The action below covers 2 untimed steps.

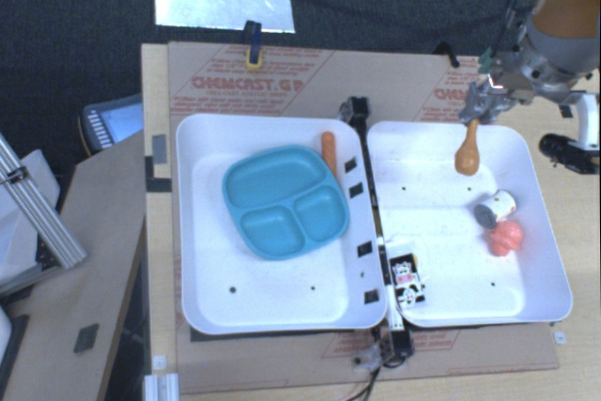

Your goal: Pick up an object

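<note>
The arm [563, 5] is reaching in from the upper right, its orange band sitting above a grey wrist that is angling down and to the left. The pincer [477, 108] is hanging at the wrist's lower end, its fingers closing around the top of a wooden spoon [468, 150] that is dangling beneath.

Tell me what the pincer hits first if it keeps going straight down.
Probably the bare floor of the right bin near its back wall. The pincer holds a wooden spoon, so that would touch first. Depth is unclear.
</note>
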Each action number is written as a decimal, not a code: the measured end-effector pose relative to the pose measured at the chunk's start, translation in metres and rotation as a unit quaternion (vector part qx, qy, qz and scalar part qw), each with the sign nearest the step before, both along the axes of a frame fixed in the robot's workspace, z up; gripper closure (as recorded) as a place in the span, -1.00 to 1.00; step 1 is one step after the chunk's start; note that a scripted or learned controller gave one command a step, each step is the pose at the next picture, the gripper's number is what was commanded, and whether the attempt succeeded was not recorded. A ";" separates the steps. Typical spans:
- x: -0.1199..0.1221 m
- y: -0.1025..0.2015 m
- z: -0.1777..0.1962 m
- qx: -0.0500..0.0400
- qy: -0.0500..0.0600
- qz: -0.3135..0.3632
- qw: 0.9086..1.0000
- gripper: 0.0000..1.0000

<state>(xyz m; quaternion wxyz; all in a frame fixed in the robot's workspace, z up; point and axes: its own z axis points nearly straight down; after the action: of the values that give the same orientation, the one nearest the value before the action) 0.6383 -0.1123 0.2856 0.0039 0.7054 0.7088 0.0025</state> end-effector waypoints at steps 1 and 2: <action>-0.001 0.054 -0.020 0.002 0.004 0.002 1.000 1.00; 0.003 0.116 -0.034 0.002 0.004 0.003 1.000 1.00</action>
<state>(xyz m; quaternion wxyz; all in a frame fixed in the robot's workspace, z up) 0.6410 0.0041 0.2514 -0.0002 0.7033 0.7109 0.0012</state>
